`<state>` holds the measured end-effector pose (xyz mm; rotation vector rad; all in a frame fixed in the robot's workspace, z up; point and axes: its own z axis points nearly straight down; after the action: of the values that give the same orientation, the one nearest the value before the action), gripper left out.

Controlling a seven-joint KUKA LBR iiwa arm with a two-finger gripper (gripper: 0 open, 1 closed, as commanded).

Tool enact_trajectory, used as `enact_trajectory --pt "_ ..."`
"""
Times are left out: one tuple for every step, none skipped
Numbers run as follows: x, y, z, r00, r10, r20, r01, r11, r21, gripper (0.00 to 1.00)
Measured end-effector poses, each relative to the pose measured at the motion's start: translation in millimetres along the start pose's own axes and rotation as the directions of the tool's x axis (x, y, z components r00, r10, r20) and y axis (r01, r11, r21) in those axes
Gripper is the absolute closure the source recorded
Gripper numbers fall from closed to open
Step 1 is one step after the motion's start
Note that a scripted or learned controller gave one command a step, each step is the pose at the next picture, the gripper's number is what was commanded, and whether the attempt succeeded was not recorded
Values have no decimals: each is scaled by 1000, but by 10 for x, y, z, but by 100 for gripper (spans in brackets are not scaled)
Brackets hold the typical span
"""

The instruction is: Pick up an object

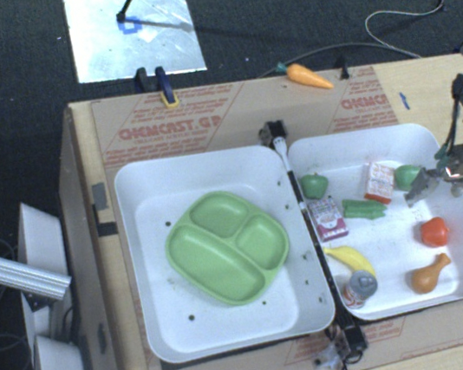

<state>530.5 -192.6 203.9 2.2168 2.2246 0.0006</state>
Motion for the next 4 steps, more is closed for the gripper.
enact_trajectory --pt "-139 541 1198 1000 -1 0 1 1000 -1 0" --pt "-139 1065 1188 1000 -2 1 2 1000 -2 0" --pt "7 1371 1180 1000 -3 0 3 1000 8 0" --pt "14 1377 1069 1000 -7 -1 7 1000 9 100"
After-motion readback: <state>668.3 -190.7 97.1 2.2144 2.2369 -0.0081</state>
